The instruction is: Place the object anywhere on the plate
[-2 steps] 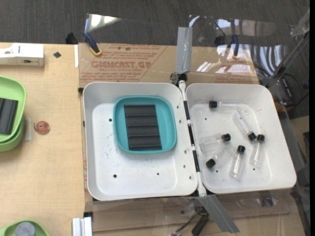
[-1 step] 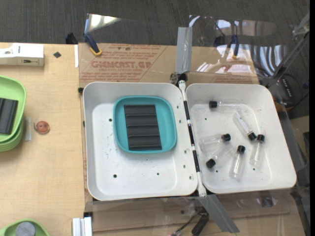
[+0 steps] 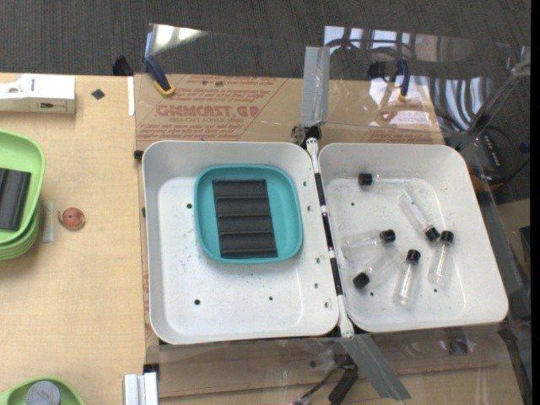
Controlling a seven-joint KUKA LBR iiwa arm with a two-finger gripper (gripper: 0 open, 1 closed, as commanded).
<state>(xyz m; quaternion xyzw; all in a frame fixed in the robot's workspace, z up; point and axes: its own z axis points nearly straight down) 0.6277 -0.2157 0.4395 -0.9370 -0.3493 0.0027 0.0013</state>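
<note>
A teal square plate [image 3: 249,213] with a dark ribbed insert lies in the upper middle of the left white bin [image 3: 169,310]. Several clear vials with black caps lie scattered in the right white bin [image 3: 472,310]: one near the top [image 3: 371,179], one slanted [image 3: 419,218], one at the right [image 3: 441,260], one upright-lying [image 3: 407,277] and a pair at the middle [image 3: 369,243].
A cardboard sheet [image 3: 219,108] lies behind the bins. On the wooden bench at the left sit a green tray [image 3: 25,163], a small round brown piece [image 3: 72,218] and a white box [image 3: 38,94]. Cables hang at the back right [image 3: 456,99].
</note>
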